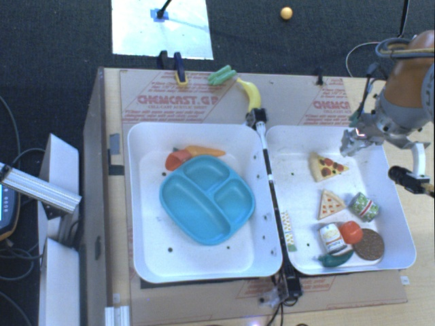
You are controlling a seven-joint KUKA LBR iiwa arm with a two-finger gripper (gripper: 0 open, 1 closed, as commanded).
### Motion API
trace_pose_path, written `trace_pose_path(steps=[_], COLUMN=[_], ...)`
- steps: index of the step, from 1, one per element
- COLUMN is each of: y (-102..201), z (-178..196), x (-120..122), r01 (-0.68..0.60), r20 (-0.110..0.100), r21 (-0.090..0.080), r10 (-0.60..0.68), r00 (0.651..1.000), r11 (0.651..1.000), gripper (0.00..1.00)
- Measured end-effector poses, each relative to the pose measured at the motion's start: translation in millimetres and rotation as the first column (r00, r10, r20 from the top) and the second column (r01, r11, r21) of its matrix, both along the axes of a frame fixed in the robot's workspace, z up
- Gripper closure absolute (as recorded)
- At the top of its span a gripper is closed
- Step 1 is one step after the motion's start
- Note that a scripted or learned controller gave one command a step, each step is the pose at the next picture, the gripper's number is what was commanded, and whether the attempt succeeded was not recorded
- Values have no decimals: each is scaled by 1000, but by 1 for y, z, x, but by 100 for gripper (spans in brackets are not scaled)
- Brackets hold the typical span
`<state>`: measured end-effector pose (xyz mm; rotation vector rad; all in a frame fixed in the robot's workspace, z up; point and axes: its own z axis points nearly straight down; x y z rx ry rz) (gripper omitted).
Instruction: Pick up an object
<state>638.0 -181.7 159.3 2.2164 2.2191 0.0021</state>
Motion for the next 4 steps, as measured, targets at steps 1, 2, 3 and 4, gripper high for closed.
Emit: trace_pose_path(steps=[1, 2, 3, 4], y=[1, 44, 51, 45], z=[-1, -75, -74, -76], x=[0, -59, -2, 29], r01=[-1, -1, -2, 0], r20=[-1, -5, -2, -11], r21=[1, 3, 2, 4], r10=[1, 1, 2, 0], r00=[1000, 1000, 1000, 1000], r11=[1000, 1000, 1000, 1000], gripper=[0, 0, 0, 0])
